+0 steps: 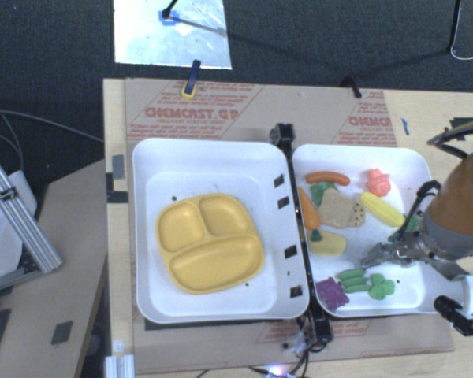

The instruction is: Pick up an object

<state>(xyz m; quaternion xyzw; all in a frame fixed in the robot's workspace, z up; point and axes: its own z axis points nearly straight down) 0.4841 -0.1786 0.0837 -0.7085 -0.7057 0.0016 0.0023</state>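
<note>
The right bin (pixel 414 162) holds toy food: a red sausage (pixel 328 178), a pink strawberry (pixel 378 183), a yellow corn cob (pixel 381 209), a tan bread slice (pixel 340 209), an orange carrot (pixel 307 208), a yellow piece (pixel 328 245), green pea pods (pixel 367 282) and purple grapes (pixel 332 293). My gripper (pixel 383 252) reaches in from the right and sits low over the bin's floor. It is just above the pea pods and below the corn cob. I see nothing held in it.
In the left bin (pixel 213 154) lies a yellow divided plate (pixel 210 241). A black hinge strip (pixel 296 211) runs between the two bins. The grey and orange arm (pixel 457 215) covers the right bin's right edge.
</note>
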